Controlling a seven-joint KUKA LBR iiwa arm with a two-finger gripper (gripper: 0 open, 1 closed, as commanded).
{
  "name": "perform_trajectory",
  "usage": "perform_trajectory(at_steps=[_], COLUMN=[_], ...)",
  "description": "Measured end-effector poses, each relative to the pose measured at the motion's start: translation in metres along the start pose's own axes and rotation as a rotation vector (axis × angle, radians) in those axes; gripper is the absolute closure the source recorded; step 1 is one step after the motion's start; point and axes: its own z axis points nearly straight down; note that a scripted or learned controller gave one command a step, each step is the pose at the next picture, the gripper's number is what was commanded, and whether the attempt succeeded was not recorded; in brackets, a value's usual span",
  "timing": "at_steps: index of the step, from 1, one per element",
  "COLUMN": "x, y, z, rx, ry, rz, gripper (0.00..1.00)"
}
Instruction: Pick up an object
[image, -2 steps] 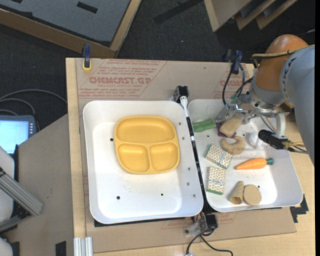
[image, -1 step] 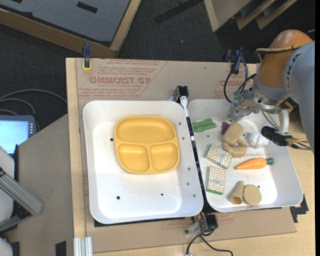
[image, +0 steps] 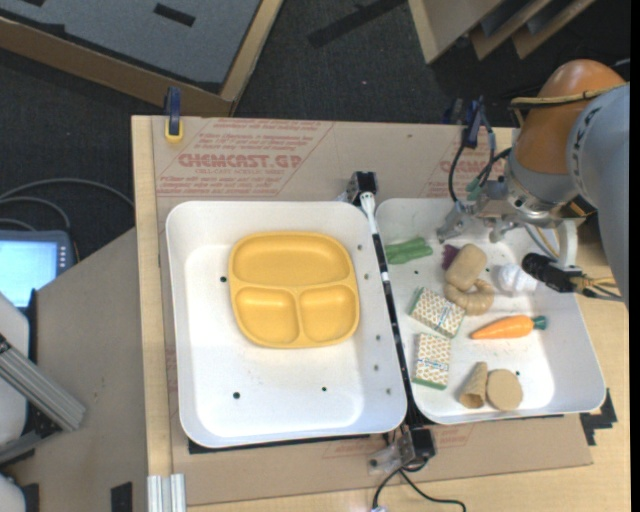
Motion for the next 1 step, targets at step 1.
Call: perform_trajectory(at_steps=[1], x=[-0.0091], y=[-0.0292], z=[0.0128], rx=[0.014], ry=[0.004], rz=[0.003], gripper=[0.00])
